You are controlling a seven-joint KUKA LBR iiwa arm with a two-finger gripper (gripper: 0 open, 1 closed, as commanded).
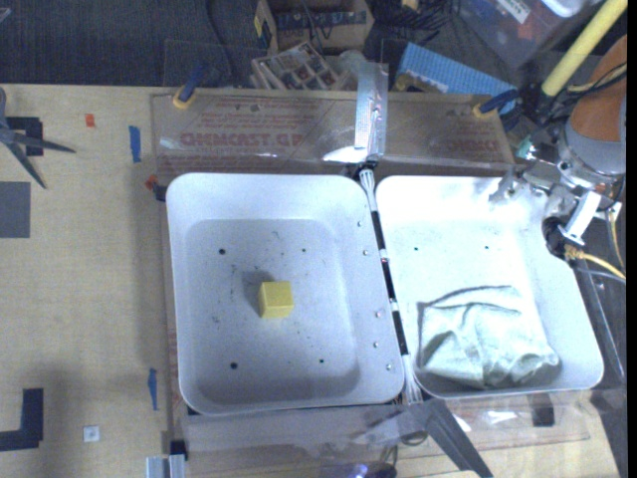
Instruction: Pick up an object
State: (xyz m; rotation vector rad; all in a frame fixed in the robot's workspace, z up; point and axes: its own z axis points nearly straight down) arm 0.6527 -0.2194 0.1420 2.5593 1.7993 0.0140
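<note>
camera view, left white bin [189, 267]: small yellow cube [276, 299]
right white bin [448, 212]: crumpled pale cloth [483, 347]
gripper [523, 182]: at far rim, state unclear

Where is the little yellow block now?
In the camera view, the yellow block sits near the middle of the left bin, across the divide from the crumpled cloth in the right bin.

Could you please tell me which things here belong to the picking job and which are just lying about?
For the job: yellow block, crumpled cloth, left bin, right bin.
Lying about: hand tool on the bench, blue box behind the bins.
</note>
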